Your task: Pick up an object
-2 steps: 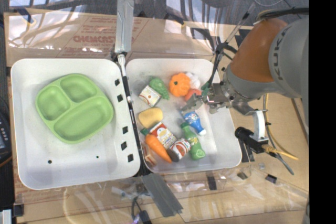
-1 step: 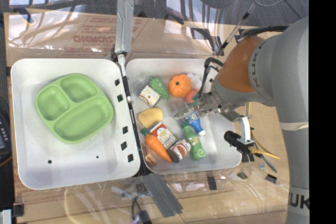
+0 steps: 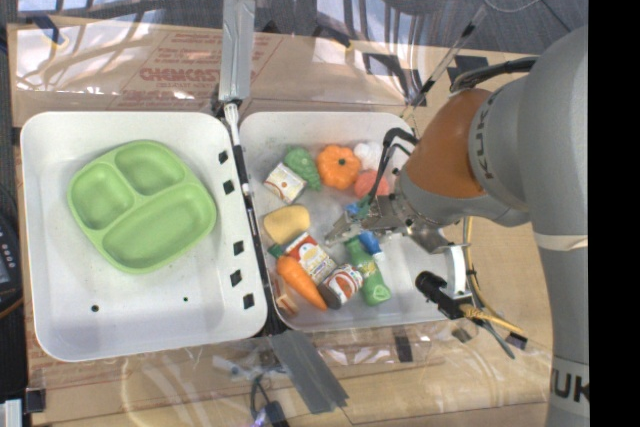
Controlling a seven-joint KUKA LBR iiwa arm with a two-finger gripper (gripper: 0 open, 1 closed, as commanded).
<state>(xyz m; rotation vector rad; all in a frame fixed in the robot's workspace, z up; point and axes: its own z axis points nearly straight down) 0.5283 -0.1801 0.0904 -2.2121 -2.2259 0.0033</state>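
A: Where is the end effector (image 3: 362, 220) working now?

B: It is hanging low inside the right white plastic bin (image 3: 330, 127), over the middle of the pile of toy food. The grey arm with the orange band (image 3: 450, 160) is reaching in from the right side.

A: Is it gripping something?

B: I cannot tell. The metal parts are mixing with the clutter under them, so I cannot say if they are apart, together, or clamped on anything.

A: Which object is it going for?

B: In my judgement, the small bottle with the blue cap and green body (image 3: 370, 267), which is lying just below the end effector, nearly touching it. The red and white can (image 3: 342, 285) is lying beside that bottle. The orange carrot (image 3: 300, 282) and the yellow potato-shaped piece (image 3: 284, 222) are lying to its left. The orange pumpkin (image 3: 339, 167) and the green vegetable (image 3: 301, 166) are lying above it, a little apart.

A: How should the step be done well?

B: I think it should come down straight on one object only, with room on both sides of it, because the neighbours are lying very close. Then it should close gently and lift slowly, so nothing is slipping out.

A: And the left bin (image 3: 45, 245)?

B: It is carrying the light green divided plastic plate (image 3: 142, 205), well away to the left.
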